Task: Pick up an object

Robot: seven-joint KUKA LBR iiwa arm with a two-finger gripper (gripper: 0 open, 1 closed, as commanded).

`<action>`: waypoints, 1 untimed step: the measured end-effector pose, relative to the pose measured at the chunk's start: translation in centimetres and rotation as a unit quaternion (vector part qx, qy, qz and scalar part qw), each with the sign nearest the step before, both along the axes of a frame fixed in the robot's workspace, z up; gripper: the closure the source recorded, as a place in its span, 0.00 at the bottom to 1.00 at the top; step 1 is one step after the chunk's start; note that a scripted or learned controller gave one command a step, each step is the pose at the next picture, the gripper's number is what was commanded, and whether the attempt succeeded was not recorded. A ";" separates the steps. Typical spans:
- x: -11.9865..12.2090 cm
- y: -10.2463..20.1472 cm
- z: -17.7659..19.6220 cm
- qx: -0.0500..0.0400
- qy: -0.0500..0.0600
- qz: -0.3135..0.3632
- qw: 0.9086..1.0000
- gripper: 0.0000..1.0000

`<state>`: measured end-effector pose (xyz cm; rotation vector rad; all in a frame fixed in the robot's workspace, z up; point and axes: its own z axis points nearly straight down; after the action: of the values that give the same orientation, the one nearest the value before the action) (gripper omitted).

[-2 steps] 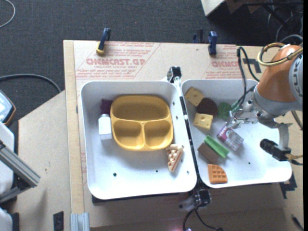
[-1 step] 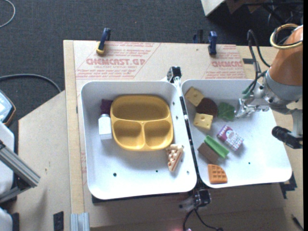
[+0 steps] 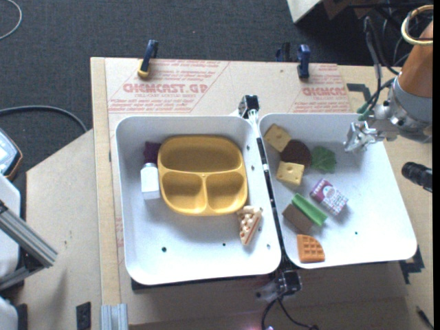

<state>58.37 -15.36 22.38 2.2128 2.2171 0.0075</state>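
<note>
The right bin (image 3: 375,232) holds several toy foods: two yellow cheese blocks (image 3: 278,137) (image 3: 290,173), a dark brown round piece (image 3: 295,150), a green leafy piece (image 3: 323,159), a pink-and-white packet (image 3: 328,196), a green stick on a brown block (image 3: 305,212), and an orange waffle (image 3: 311,248). My gripper (image 3: 357,137) hangs over the bin's far right part, to the right of the green leafy piece and apart from it. Nothing shows between its tips.
The left bin (image 3: 130,239) holds a yellow divided tray (image 3: 203,174), a small white bottle (image 3: 150,181), a dark purple piece (image 3: 151,148) and a pizza slice toy (image 3: 249,224). Two clamps (image 3: 146,58) (image 3: 303,60) sit on the board's far edge. The arm (image 3: 416,74) comes in from the right.
</note>
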 end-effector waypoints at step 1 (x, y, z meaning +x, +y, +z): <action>0.1 0.0 0.1 0.001 0.003 -0.001 1.000 1.00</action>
<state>58.44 -15.36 22.52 2.2175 2.2193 0.0025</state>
